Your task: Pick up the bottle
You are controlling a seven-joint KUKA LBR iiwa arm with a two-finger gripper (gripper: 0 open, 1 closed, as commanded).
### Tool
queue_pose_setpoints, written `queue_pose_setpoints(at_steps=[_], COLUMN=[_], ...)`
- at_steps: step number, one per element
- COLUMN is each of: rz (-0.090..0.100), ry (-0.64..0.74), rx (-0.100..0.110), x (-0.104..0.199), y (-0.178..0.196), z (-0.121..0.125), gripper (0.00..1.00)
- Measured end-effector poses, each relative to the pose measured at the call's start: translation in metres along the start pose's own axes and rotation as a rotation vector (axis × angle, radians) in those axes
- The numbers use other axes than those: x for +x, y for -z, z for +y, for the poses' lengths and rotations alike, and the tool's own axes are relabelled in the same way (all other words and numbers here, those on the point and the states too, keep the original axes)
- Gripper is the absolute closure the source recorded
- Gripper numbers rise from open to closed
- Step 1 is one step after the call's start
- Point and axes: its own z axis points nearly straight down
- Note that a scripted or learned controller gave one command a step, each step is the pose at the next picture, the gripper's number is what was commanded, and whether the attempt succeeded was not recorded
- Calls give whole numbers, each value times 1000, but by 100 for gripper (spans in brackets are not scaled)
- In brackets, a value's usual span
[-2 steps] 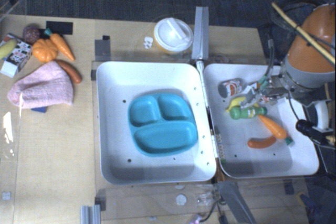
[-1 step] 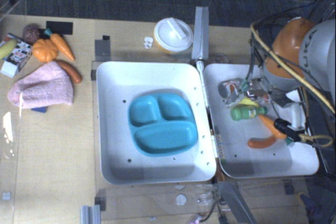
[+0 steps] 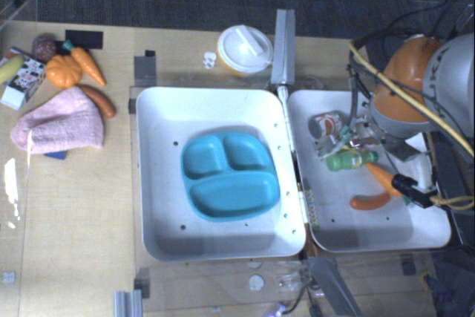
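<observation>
A grey KUKA arm (image 3: 438, 85) with its orange band reaches in from the right of the frame and holds its gripper (image 3: 355, 139) low over the right-hand white bin (image 3: 371, 234), right at the green bottle (image 3: 350, 159). The bottle lies on its side in the upper middle of that bin, its pale cap end pointing left. The gripper's metal parts crowd directly above it, and whether they are open or closed on anything cannot be told from this angle.

The step in hand appears to be the approach or the first grasp attempt; the bottle rests on the bin floor and looks not yet lifted. The next move likely calls for closing squarely across the bottle's narrow body and lifting straight up, clear of its neighbours.

Those neighbours are close. A small silver can (image 3: 324, 124) sits just beside the bottle to the upper left, an orange carrot (image 3: 382, 176) lies angled to its lower right, and a reddish sausage (image 3: 369, 200) rests below that.

The left bin (image 3: 159, 182) holds a blue divided plate (image 3: 230, 174) at its centre. On the bench (image 3: 67, 234) at the upper left of the frame lie a pink cloth (image 3: 59, 126) and assorted toy foods, while a white lidded cup (image 3: 246, 50) stands above the bins.
</observation>
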Motion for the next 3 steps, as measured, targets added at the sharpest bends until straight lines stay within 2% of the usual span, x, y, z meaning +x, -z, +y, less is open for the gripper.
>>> queue_pose_setpoints(at_steps=[1,2,3], rz=[2,8,24], ry=[0,2,3], rx=[1,6,30], x=[5,0,6], y=[0,-2,-4], z=[3,-10,-16], gripper=[0,0,100])
